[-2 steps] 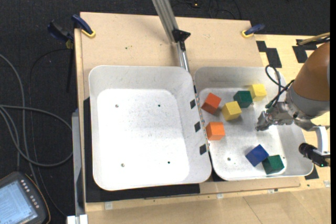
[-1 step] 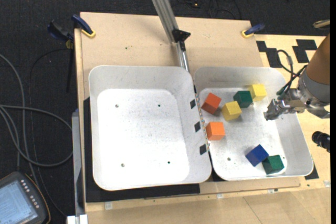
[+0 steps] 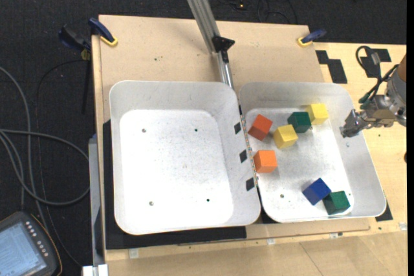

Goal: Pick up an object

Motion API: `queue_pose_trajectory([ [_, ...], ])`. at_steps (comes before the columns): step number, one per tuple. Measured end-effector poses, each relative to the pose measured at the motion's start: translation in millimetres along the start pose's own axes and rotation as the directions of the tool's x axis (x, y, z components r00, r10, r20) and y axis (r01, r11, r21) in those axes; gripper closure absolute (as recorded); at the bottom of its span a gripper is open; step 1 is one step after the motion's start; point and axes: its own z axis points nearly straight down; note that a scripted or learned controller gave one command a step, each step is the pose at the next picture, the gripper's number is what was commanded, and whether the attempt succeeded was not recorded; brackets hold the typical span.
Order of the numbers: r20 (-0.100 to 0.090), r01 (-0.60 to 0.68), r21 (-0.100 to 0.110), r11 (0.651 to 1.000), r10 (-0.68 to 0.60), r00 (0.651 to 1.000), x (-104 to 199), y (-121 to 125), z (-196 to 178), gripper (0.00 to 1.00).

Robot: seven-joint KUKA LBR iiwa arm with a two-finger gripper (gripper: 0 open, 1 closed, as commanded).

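Where my arm comes in from the right, my end effector (image 3: pixel 350 127) sits at the right rim of the right bin (image 3: pixel 362 168), low over the bin's wall. From this angle I cannot make out how it is set, and I see no object in its grip.

The right bin carries seven blocks, all lying on its floor. Nearest to me is a yellow cube (image 3: pixel 317 112) by the far wall, touching a dark green cube (image 3: pixel 299 121) on its left. Just below that pair lies a second yellow cube (image 3: pixel 285 136). Further left is an orange cube (image 3: pixel 260 127), tilted on edge, and beneath it a second orange cube (image 3: pixel 265 161) close to the bin's left wall. In the near right corner, a blue cube (image 3: pixel 316 191) lies against a green cube (image 3: pixel 337 201).

The left bin (image 3: pixel 123 139) stands beside the right one, their walls touching, both on the pale wooden surface (image 3: pixel 162 48). Blue and yellow clamps (image 3: pixel 102 31) grip the surface's far corners.
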Motion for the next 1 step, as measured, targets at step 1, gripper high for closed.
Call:
queue_pose_trajectory([
  [1,-0.001,0.001,0.001,1.000,-0.001,1.000,-0.6,2.1,-50.0,1.00],
])
